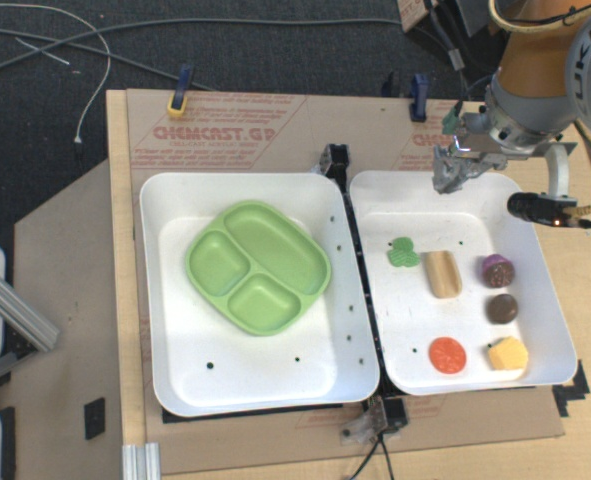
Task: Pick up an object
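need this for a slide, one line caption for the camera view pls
KUKA arm's pincer poised over the far rim of the right bin of small toy foods; green divided plate in the left bin.

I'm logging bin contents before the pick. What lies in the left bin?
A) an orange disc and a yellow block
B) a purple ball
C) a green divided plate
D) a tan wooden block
C: the green divided plate lies alone in the left bin; the small items sit in the right bin.
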Robot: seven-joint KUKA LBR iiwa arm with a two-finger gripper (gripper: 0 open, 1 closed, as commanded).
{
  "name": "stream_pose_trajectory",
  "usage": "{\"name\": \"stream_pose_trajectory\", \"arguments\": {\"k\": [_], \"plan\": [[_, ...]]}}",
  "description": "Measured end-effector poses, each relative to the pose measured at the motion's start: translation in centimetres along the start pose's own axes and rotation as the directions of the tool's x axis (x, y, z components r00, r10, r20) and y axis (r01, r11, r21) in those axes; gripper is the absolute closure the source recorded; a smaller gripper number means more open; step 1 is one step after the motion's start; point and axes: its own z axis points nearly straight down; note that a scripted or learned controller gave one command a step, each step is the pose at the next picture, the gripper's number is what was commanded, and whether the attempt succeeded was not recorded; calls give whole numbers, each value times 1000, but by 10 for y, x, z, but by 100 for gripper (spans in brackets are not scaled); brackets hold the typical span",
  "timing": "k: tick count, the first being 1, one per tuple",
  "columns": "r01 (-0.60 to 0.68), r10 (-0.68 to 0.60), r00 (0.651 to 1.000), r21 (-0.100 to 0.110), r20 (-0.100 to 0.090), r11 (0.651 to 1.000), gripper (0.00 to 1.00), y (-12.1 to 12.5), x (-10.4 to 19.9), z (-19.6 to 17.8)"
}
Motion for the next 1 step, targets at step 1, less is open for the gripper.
{"name": "stream_pose_trajectory", "arguments": {"k": [1], "plan": [[2,-2,1000,-14,1,1000,0,2,0,-8]]}}
